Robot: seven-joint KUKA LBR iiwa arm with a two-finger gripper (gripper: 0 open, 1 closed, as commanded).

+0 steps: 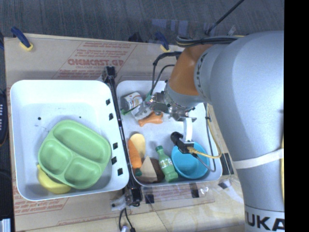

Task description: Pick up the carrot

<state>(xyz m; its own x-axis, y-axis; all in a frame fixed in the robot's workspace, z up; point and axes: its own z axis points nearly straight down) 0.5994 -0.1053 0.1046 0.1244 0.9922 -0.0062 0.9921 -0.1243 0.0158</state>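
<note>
Gripper (155, 106) over far right bin (211, 138); grip state: can't tell.
I'd shift near-left to carrot (133, 154), align w/ its length.

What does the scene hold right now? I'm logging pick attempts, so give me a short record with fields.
target: carrot, upper part of right bin
gripper: gripper right above the carrot; grasp cannot be judged
right bin also holds: green bottle, blue bowl, can
left bin: left bin holds green divided tray over a yellow item
</note>
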